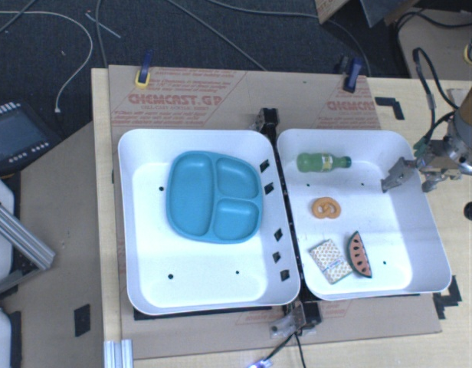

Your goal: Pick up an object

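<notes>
Cardboard bench [221, 90] | glossy white bins [144, 205] | blue sectioned plate [214, 196] | pretzel [325, 208]

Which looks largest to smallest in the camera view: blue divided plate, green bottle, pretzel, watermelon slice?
1. Blue divided plate
2. Green bottle and watermelon slice, too alike to rank
3. Pretzel

smooth glossy white plastic bins [144, 282], a matt blue plastic tray [214, 196], bare pale wood bench [106, 167].
</notes>
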You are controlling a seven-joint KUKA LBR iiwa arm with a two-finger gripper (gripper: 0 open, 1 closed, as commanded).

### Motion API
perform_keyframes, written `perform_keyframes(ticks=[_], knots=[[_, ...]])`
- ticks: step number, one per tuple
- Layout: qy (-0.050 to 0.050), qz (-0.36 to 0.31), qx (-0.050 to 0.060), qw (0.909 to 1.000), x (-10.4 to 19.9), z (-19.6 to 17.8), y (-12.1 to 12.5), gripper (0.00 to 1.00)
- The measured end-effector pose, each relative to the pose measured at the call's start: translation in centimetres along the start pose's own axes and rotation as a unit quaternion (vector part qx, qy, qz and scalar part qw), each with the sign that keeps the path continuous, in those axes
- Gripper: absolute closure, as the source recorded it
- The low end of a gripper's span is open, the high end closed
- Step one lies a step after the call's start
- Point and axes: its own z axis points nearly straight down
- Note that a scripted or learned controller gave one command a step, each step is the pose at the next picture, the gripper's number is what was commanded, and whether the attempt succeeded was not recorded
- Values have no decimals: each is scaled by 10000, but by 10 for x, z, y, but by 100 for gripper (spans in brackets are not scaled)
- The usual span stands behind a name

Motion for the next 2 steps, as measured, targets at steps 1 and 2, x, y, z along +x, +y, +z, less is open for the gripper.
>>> perform_keyframes(ticks=[1,2], knots=[[-18,-18,-67,10000,0,-7,3,0],[-11,-19,-43,10000,-2,38,9,0]])
